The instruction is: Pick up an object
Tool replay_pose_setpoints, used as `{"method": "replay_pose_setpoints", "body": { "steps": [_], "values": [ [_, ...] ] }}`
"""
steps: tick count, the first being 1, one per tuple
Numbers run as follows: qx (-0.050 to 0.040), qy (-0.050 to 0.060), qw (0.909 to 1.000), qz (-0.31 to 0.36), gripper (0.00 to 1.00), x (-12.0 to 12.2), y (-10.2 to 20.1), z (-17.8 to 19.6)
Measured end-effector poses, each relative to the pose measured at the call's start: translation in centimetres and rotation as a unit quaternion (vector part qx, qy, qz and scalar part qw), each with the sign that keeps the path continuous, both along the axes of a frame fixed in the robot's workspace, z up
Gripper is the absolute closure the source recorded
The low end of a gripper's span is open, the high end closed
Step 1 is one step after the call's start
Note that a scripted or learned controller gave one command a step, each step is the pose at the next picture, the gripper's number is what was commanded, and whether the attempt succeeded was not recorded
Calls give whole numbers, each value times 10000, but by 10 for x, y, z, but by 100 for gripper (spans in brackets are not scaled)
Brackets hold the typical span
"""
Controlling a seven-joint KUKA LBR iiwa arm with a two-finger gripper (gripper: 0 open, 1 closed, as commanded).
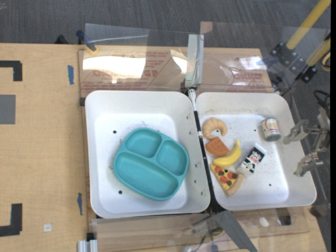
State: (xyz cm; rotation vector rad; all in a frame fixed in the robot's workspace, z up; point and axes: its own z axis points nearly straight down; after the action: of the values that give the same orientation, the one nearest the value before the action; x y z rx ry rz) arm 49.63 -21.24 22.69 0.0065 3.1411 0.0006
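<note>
Though parked at 3 o'clock on the right bin (273,193) rim, clamps nothing: gripper (302,149) with claw spread apart. Lying in that bin: can (271,128) at 2 o'clock, nearest the gripper; croissant (214,126), banana (229,156), pizza slice (227,177) and small carton (253,160) clustered around centre. Resting in left bin (105,119): teal divided plate (151,163).

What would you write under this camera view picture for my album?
Teal divided plate in the left bin; croissant, banana, pizza slice and small can in the right bin.
</note>
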Motion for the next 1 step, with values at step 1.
{"method": "replay_pose_setpoints", "body": {
  "steps": [1],
  "values": [
    [-4, -27, 9965, -834, 0, -14, 55, 75]
  ]
}}
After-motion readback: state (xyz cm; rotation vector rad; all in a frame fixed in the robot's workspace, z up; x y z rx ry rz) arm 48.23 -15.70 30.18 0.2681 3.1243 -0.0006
